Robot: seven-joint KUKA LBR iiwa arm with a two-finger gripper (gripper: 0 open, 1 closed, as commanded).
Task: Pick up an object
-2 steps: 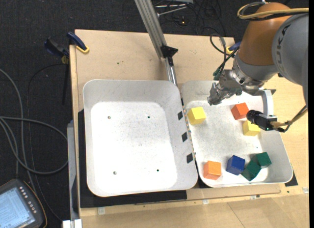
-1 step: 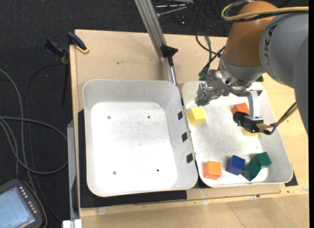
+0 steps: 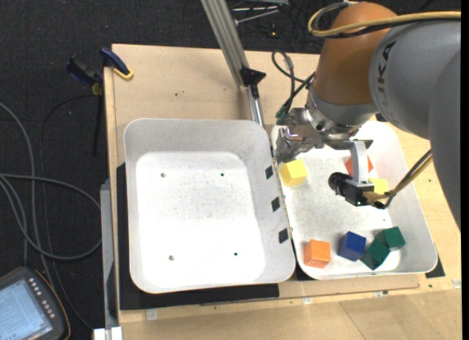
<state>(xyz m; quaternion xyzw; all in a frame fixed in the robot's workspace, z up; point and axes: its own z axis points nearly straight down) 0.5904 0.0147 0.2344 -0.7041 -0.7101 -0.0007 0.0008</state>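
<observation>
yellow block [image 3: 293,172] sits in the right bin [image 3: 414,258] up by its left wall; gripper [image 3: 292,143] hangs right over it, can't tell how it's set; orange block [image 3: 317,253], blue block [image 3: 352,245], green blocks [image 3: 383,246] along the near edge; left bin [image 3: 146,185] beside

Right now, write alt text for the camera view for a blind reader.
A grey and orange robot arm reaches in from the right over the right bin, its tool just above a yellow block. Orange, blue and green blocks lie along that bin's near edge.
</observation>
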